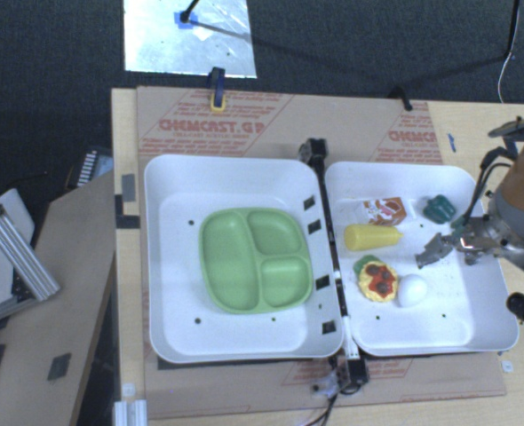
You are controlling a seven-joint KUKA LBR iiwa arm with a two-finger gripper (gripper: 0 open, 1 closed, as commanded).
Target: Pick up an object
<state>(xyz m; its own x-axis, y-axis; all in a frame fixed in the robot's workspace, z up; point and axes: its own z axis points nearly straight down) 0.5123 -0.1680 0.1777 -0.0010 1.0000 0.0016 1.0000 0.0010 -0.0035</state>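
Observation:
The right bin holds several small items: a yellow corn cob, a red-and-white packet, a dark green piece, a yellow-and-red pizza-like toy with a green edge and a white egg. My gripper hangs over the right bin's middle, reaching in from the right. It sits just up and right of the egg, to the right of the corn. Nothing shows between its fingers.
The left bin holds a green divided plate. A black divider with clips runs between the bins. Cardboard lies under both bins. A grey rail stands off the bench's left side.

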